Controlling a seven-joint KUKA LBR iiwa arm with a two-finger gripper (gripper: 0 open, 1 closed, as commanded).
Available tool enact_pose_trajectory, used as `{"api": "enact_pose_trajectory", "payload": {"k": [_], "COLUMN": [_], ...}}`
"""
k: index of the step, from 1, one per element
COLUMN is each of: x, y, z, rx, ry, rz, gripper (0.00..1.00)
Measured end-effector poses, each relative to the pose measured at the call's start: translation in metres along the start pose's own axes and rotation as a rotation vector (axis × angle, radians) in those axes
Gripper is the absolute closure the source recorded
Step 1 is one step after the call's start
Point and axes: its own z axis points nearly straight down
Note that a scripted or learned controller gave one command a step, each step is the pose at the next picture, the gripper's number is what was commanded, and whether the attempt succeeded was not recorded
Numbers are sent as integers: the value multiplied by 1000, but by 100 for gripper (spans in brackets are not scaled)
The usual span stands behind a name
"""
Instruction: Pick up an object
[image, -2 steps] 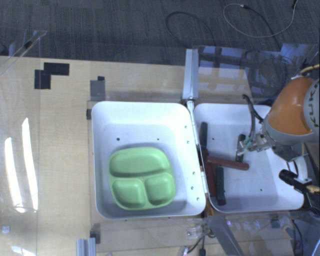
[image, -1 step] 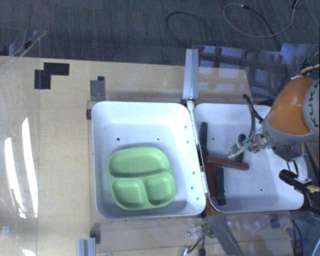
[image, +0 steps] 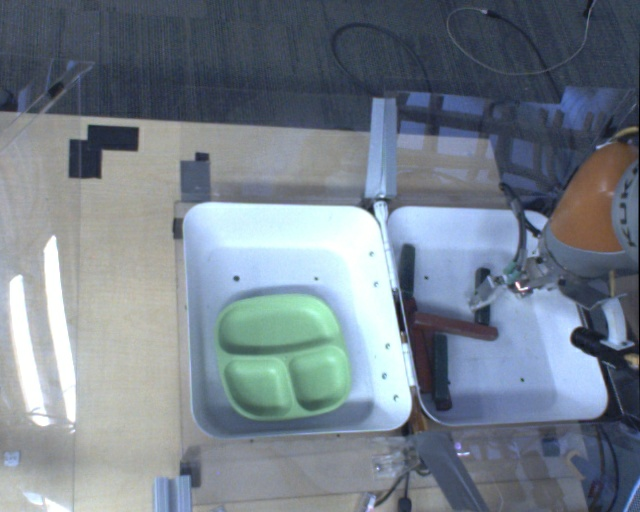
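While the gripper (image: 487, 290) hangs low in the right bin (image: 560, 395), fingers' state I cannot tell, the reddish-brown bar (image: 455, 327) lies just beside it; approach step, calling for descent and closure.

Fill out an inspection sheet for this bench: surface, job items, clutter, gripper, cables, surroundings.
Surface: wooden bench bearing a left bin and a right bin, side by side.
Job items: green divided tray in the left bin; reddish-brown bar and dark bar in the right bin, the first lying across the second; another dark strip along the right bin's left wall.
Clutter: black marker shapes on the bench's far left.
Gripper: gripper low in the right bin near the reddish-brown bar; finger state unclear.
Cables: thin cable loops on the floor beyond the bench.
Surroundings: dark carpet.
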Motion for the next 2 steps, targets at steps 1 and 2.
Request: {"api": "enact_pose_trajectory", "payload": {"k": [1,2], "x": [1,47], "y": [4,67], "z": [-13,-133], "rx": [-8,-2], "ry": [-1,-1], "rz": [-3,9], "gripper": [100,100]}}
